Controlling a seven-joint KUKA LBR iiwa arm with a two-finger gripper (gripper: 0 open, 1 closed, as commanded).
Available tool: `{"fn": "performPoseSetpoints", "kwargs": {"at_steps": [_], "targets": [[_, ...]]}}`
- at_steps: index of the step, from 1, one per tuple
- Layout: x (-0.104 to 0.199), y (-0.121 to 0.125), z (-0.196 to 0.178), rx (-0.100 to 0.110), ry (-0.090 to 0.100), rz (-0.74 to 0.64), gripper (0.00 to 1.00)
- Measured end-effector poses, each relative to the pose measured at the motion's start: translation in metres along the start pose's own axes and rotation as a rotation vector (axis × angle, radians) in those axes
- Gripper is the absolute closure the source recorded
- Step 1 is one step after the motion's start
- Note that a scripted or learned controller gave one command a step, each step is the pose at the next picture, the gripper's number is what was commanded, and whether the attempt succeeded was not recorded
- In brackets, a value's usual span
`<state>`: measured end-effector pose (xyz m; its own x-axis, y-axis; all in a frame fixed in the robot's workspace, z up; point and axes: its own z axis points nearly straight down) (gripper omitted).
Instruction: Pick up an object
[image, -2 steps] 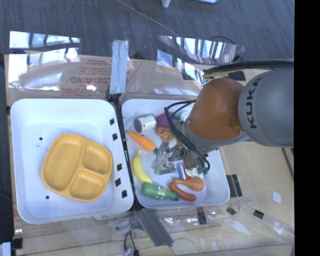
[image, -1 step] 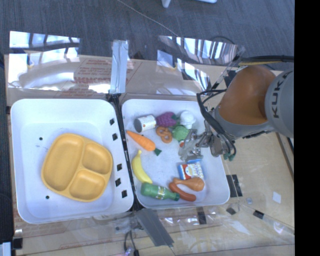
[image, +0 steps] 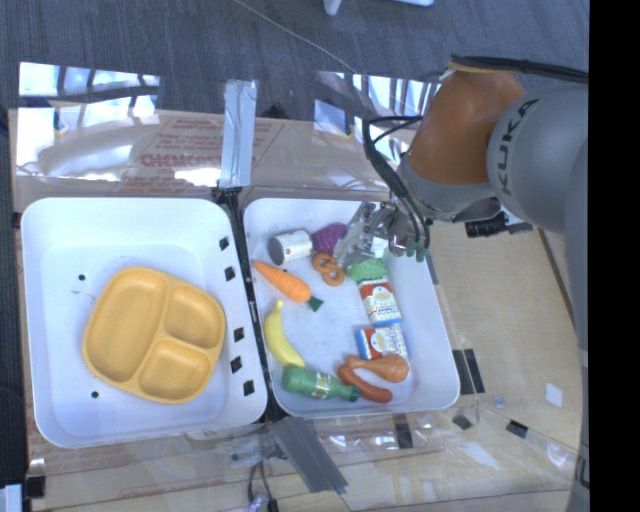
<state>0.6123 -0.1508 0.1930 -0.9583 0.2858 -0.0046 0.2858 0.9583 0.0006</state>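
Observation:
My gripper (image: 352, 250) hangs low over the back of the right bin (image: 425, 310), right above a small orange ring-shaped piece (image: 328, 265) and a green toy (image: 368, 269). A purple toy (image: 328, 239) and a white can (image: 291, 246) lie just left of it. An orange carrot (image: 282, 281), a yellow banana (image: 281, 337), a green bottle (image: 316, 382), two small cartons (image: 379, 302) (image: 382, 342) and a chicken drumstick (image: 383, 368) fill the rest of that bin. Nothing shows between the fingers.
The left bin (image: 60, 230) holds a yellow divided plate (image: 152, 332). A black divider strip (image: 238, 290) runs between the bins. Cardboard and plastic film lie behind them, and the arm's orange band (image: 460, 125) looms over the right bin's back right corner.

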Motion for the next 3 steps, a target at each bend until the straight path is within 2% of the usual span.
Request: {"fn": "performPoseSetpoints", "kwargs": {"at_steps": [1, 2, 3], "targets": [[-0.034, 0.019, -0.068, 0.000, -0.003, 0.097, 1.00], [-0.002, 0.052, 0.042, 0.002, 0.015, 0.073, 1.00], [-0.008, 0.064, -0.043, 0.000, -0.001, 0.358, 1.00]]}}
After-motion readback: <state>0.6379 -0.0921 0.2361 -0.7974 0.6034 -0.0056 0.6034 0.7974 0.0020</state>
